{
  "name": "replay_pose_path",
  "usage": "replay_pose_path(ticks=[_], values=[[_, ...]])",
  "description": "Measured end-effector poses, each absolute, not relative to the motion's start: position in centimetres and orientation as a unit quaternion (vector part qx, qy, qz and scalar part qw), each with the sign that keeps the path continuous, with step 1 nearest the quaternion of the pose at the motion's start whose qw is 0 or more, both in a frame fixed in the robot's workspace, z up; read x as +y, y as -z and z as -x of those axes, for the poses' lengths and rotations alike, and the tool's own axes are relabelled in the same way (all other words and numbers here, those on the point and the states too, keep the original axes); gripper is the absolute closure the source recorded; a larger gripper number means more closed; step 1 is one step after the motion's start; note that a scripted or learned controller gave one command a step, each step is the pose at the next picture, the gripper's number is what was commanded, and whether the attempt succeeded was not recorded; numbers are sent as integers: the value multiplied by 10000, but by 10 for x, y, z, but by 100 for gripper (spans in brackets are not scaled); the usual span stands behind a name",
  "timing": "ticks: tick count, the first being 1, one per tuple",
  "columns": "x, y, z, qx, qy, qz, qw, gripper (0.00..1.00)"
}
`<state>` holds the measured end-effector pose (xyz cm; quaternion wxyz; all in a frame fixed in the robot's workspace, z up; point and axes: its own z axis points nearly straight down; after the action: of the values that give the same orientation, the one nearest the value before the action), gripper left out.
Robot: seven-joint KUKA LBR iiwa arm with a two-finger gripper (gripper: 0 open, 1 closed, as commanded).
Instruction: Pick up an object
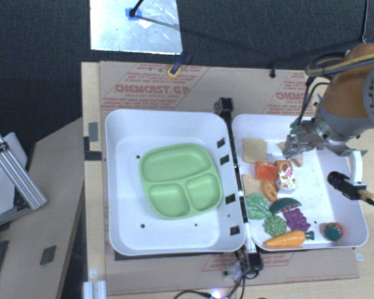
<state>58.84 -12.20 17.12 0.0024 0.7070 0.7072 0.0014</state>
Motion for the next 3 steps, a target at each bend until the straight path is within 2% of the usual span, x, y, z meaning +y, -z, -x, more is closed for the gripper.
replay_pose_path(ticks=[1,2,3], values=[[-122,-226,-590,7086,-21,-7056,31,100],[-75,-217,-585,7100,-8,-7042,-5,100],[-56,-222,-568,7094,-2,-7048,-3,100]])
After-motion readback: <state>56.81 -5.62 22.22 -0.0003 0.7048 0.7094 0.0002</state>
